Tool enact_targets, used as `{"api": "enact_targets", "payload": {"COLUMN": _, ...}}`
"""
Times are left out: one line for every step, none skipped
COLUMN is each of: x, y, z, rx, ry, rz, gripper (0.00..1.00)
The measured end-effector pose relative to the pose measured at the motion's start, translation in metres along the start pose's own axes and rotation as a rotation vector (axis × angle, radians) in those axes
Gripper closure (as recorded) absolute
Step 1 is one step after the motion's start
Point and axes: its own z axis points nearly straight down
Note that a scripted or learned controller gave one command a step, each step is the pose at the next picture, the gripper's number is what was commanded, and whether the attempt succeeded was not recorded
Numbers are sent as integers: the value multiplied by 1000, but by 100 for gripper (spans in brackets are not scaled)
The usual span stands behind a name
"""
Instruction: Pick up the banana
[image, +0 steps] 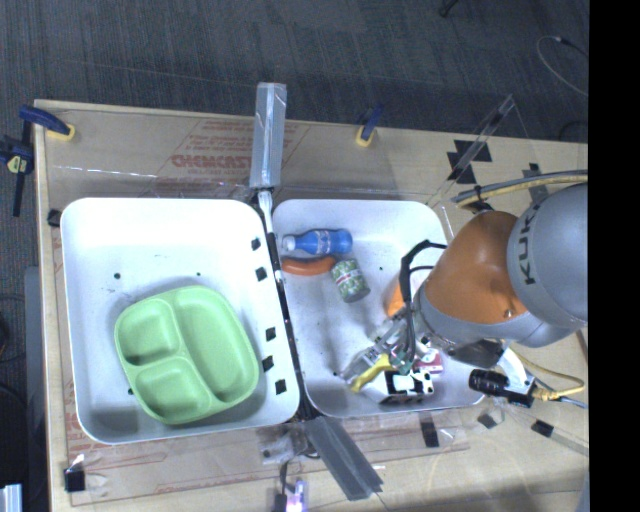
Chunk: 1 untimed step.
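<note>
Banana (366, 375) lies just left of my gripper (402, 368), close to the right bin's (318, 330) near wall; my fingers' spread I cannot tell.

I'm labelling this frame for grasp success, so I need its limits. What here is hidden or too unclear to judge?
- Gripper, camera view: the grey-and-orange arm hangs over it, so its grip cannot be judged.
- Yellow curved banana: a short piece shows by the gripper; whether it is held is unclear.
- Orange object beneath the blue plastic bottle: partly covered, identity unclear.
- Small green patterned can: label too small to read.
</note>
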Motion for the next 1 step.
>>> {"api": "enact_targets", "payload": {"x": 0, "y": 1, "z": -10, "rx": -1, "ry": 0, "rz": -5, "gripper": 100}}
